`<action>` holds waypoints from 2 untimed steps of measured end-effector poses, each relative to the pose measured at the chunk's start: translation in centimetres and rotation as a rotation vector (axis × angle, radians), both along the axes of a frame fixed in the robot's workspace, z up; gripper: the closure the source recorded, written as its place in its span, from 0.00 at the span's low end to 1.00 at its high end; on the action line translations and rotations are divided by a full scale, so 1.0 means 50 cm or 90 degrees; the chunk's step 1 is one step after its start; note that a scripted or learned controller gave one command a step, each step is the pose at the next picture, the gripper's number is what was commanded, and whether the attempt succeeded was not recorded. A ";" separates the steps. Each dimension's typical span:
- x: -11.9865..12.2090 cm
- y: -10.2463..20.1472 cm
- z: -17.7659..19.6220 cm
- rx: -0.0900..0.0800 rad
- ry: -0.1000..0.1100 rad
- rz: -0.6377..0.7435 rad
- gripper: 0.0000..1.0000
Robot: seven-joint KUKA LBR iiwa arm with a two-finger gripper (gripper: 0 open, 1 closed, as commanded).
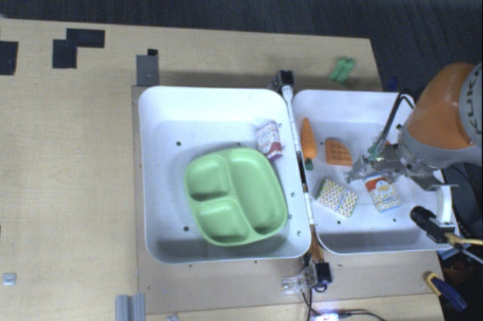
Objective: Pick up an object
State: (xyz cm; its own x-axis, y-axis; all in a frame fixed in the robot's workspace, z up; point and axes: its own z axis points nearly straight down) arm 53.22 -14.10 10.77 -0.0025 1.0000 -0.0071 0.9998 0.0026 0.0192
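1. Pincer [371,170] sits low in the right bin [355,104], between the orange waffle-like piece [338,152] and the small carton with the red top [385,195]. The view is too poor to tell if it's apart or together, and I see nothing between its tips.
2. Nearest candidates: the carton just right of the tips and the patterned square packet [336,198] just left. A carrot [308,140] lies along the bin's left wall.
3. Handling, my guess: the carton is light, fairly stiff and boxy, so grip across its narrow flat sides. The packet lies flat and probably soft, so it's harder to pinch.
4. The left bin [155,161] holds a green divided plate [235,195] and a small wrapper [269,139]. The plate's thin rim is awkward to grip.
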 end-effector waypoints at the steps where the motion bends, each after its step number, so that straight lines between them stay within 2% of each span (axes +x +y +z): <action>1: -0.014 0.046 -0.034 -0.003 -0.003 -0.001 0.00; 2: -0.010 0.046 -0.010 -0.004 -0.007 0.000 1.00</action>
State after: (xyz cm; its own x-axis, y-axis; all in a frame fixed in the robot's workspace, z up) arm 52.73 -11.80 10.28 -0.0016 0.9999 -0.0133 0.9995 0.0020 0.0307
